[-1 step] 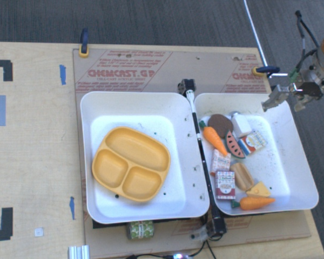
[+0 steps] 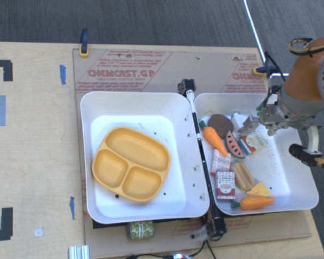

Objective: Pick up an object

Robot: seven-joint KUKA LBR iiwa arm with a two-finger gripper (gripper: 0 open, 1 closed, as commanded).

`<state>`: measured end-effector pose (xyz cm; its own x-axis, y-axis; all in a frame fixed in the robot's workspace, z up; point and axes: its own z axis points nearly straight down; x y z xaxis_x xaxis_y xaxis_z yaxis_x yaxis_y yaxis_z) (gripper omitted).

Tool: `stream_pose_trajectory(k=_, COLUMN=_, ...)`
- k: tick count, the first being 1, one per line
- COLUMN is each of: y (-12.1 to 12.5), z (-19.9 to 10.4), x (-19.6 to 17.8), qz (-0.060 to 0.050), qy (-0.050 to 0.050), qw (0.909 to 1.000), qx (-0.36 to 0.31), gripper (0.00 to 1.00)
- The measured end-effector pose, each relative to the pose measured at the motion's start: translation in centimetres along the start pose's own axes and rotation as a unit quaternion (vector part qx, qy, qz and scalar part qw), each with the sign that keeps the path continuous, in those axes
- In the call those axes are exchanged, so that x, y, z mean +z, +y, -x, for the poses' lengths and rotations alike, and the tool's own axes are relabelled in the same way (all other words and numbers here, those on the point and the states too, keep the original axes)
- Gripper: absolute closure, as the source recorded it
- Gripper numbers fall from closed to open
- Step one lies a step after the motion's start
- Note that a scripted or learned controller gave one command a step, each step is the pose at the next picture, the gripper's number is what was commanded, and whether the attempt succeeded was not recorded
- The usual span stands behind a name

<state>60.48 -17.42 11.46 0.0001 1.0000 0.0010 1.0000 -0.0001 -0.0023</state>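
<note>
The right bin (image 2: 299, 190) holds a pile of toy food. A carrot (image 2: 215, 139) lies by the left wall, with a brown round piece (image 2: 220, 124) behind it and a watermelon slice (image 2: 236, 145) beside it. Nearer the front are a pale packet (image 2: 221, 159), a red carton (image 2: 225, 183), a tan bread roll (image 2: 242, 176), a cheese wedge (image 2: 259, 189) and a second carrot (image 2: 256, 202). My gripper (image 2: 250, 124) hangs over the back middle of this bin, just above a white-and-orange packet (image 2: 255, 141) and right of the brown piece.
The left bin (image 2: 92, 112) holds a yellow divided plate (image 2: 130, 163). A black divider bar (image 2: 197, 139) runs between the bins. A green can (image 2: 141, 230) lies on the bench in front of the left bin. The arm's grey body (image 2: 308, 109) overhangs the right bin's far right side.
</note>
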Motion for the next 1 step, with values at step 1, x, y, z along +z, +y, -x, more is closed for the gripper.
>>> stream_pose_trajectory(k=1, y=0.84, z=-3.42, x=2.86, qz=0.002, qy=-0.001, qw=1.0000, qx=-0.001, gripper=0.00)
